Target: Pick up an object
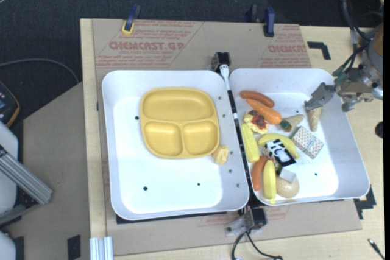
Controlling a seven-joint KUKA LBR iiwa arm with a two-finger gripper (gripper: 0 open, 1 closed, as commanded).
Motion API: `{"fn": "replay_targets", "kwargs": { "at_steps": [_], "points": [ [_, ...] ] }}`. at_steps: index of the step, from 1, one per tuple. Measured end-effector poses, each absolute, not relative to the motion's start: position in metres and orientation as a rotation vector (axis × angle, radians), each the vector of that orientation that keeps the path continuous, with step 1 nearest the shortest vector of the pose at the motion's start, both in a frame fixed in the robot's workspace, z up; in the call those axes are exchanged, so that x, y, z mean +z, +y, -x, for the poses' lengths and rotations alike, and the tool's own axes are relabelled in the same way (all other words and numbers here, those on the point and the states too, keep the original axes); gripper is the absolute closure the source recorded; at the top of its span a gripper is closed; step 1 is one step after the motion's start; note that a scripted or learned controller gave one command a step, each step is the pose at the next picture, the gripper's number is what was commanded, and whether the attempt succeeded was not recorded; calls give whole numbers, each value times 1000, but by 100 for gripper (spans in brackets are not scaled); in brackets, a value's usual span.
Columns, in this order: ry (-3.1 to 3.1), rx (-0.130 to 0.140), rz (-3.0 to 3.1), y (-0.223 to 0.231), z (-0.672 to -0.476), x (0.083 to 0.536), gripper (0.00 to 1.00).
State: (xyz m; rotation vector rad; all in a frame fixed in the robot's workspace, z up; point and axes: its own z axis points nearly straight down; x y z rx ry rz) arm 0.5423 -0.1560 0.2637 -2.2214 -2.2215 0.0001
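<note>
1. Over the right bin (pixel 341 149), near its far right corner, hangs the gripper (pixel 329 99); whether it is apart or together cannot be told
2. Just beside it lies a cone (pixel 312 119)
3. Toy foods crowd the bin's left side: sausage (pixel 257 97), carrot (pixel 266 112), corn (pixel 249 142), banana (pixel 278 141)
4. Left bin (pixel 170 186): yellow divided tray (pixel 180 122), a small yellow piece (pixel 220 155) beside it
</note>
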Motion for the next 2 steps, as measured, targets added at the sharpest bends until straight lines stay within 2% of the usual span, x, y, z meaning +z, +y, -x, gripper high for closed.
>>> {"fn": "replay_targets", "kwargs": {
  "at_steps": [2],
  "points": [
    [-2217, 4, 2218, -151, -545, 177, 0]
  ]
}}
